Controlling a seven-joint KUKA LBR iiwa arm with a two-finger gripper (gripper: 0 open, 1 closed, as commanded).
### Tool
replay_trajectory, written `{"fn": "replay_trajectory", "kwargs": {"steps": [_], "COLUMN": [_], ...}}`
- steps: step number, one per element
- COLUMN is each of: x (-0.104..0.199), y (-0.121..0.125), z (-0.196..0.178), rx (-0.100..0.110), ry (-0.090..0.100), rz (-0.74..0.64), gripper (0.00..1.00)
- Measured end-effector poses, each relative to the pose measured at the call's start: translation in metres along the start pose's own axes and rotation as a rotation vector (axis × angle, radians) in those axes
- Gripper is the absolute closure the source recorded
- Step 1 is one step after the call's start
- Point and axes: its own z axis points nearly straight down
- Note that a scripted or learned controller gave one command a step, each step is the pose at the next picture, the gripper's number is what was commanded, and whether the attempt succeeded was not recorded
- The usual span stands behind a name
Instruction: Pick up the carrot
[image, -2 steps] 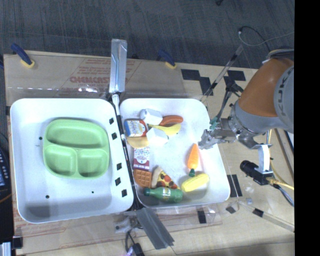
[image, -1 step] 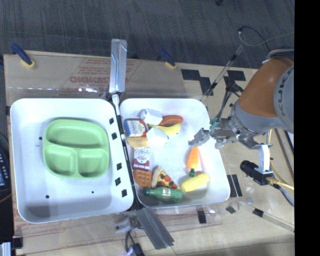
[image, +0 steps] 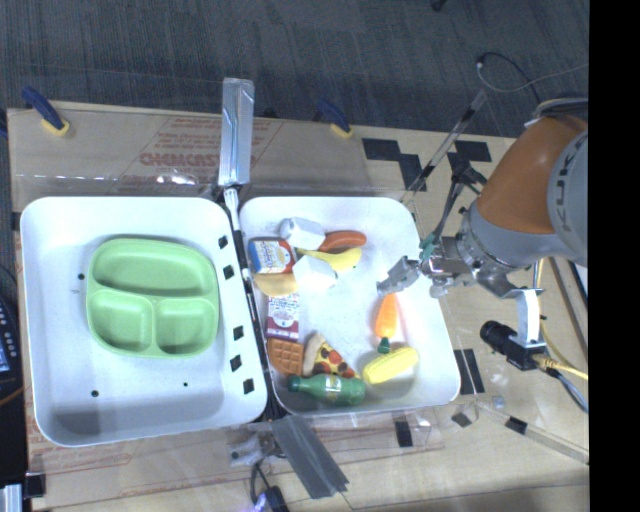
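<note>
The carrot (image: 386, 316), orange with a small green top at its near end, lies in the right bin (image: 432, 330) near that bin's right wall. My gripper (image: 419, 279) hovers just above and to the right of the carrot's far tip, over the bin's right rim. Its fingers stand open with nothing between them. The left finger (image: 397, 276) points down toward the carrot's tip.
Right bin also holds a corn cob (image: 391, 365), green bottle (image: 327, 388), pizza slice (image: 326, 355), waffle (image: 285, 355), carton (image: 284, 315), banana (image: 336, 260), sausage (image: 343, 240) and can (image: 269, 255). The left bin (image: 50, 330) holds a green divided plate (image: 153, 297).
</note>
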Motion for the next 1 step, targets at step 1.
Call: {"fn": "replay_trajectory", "kwargs": {"steps": [1], "x": [0.0019], "y": [0.0295], "z": [0.0297], "rx": [-0.003], "ry": [-0.001], "rz": [-0.016], "gripper": [0.0]}}
